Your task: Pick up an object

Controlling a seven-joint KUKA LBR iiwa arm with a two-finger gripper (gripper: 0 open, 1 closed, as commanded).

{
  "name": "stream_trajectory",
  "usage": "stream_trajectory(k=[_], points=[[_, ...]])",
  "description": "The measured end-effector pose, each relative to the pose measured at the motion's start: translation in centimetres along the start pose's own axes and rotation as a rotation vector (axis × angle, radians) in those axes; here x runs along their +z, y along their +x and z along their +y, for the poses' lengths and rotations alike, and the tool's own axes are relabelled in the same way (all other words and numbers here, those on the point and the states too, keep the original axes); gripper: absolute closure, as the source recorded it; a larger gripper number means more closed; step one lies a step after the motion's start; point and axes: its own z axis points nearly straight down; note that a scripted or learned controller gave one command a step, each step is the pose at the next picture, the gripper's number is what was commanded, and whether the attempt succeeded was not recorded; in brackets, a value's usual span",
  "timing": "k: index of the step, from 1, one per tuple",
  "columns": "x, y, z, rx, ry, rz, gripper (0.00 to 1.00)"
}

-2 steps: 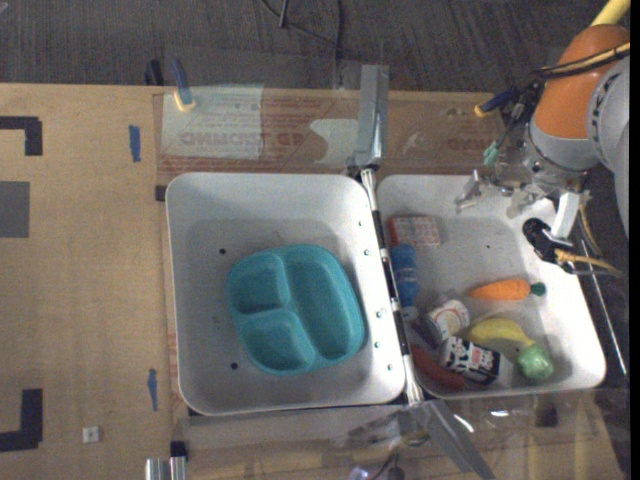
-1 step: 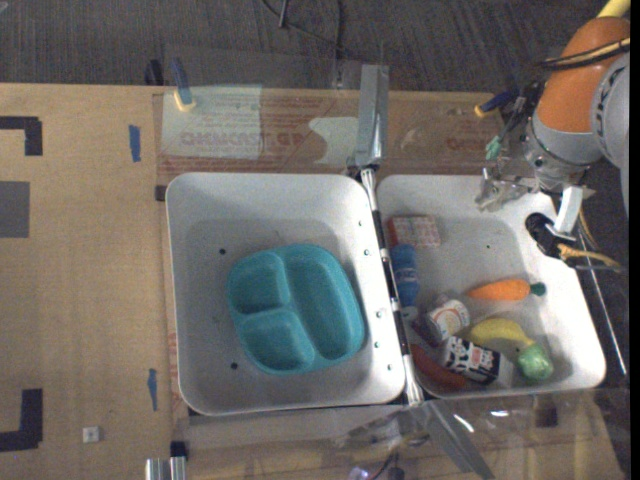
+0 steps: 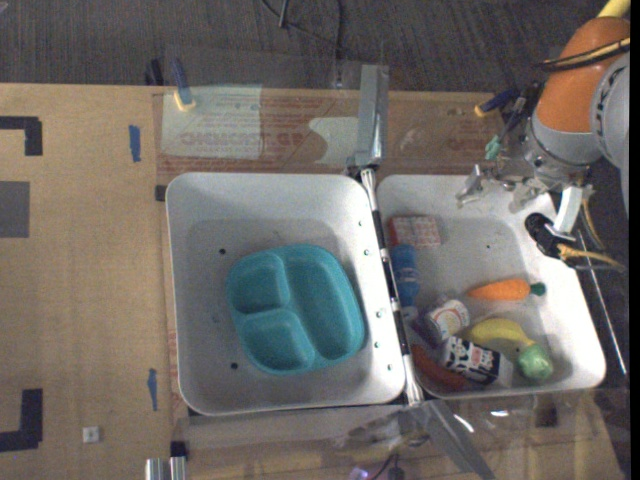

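My pincer [image 3: 520, 183] hangs above the upper right corner of the right shallow white bin [image 3: 590, 363], with nothing visibly between its tips; how wide it stands I cannot tell. Nothing is picked yet, as I judge it. The orange plastic carrot [image 3: 500, 290], yellow toy banana [image 3: 502, 334], blue bottle [image 3: 404, 270] and small printed carton [image 3: 471, 360] all lie on that bin's floor. The teal divided plate [image 3: 294, 309] sits in the left white bin [image 3: 195, 208]. Descent, grasp and lift remain.
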Motion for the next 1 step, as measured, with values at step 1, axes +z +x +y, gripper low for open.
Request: stream_trajectory(k=[1], points=[[0.57,-3.83,0.17,-0.047,0.002,0.001,0.00]])
